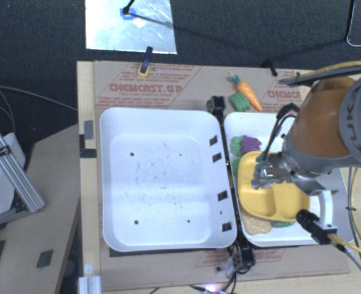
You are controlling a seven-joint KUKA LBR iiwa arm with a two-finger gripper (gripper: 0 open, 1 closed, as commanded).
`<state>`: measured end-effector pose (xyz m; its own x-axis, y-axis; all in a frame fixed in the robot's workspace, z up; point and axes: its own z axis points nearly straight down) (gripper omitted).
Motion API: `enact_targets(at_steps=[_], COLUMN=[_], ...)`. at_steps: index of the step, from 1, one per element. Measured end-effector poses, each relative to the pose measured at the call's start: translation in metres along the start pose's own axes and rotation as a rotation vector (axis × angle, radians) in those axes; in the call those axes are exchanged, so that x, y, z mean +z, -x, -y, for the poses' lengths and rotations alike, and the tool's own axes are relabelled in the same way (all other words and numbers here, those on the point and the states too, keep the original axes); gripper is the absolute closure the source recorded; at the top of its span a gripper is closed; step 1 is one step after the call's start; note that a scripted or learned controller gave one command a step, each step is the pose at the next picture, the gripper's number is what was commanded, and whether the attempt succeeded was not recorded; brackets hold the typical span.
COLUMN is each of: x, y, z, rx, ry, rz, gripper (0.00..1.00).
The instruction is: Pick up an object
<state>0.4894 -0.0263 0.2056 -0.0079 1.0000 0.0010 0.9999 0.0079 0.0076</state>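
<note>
The right bin (pixel 249 123) holds a large yellow toy (pixel 265 196) at its middle. A purple and green piece (pixel 246 144) lies at its upper left, and a tan piece with a green one (pixel 267 225) sits at its near edge. My gripper (pixel 264 172) hangs low over the yellow toy's upper part, below the orange band of the arm (pixel 320 124). The wrist hides the fingertips and the right half of the bin.
The left bin (pixel 162 176) is beside it, across a black hinge strip (pixel 224 164). A toy carrot with green leaves (pixel 246 95) lies on the cardboard behind the right bin. A blue and yellow tool (pixel 145 62) lies near the cardboard's far edge.
</note>
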Motion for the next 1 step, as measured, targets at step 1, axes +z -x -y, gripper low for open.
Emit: enact_targets(at_steps=[1], x=[0.0226], y=[-0.0423], z=[-0.0167], rx=[0.001], ry=[-0.006], rz=[0.001], gripper=[1.00])
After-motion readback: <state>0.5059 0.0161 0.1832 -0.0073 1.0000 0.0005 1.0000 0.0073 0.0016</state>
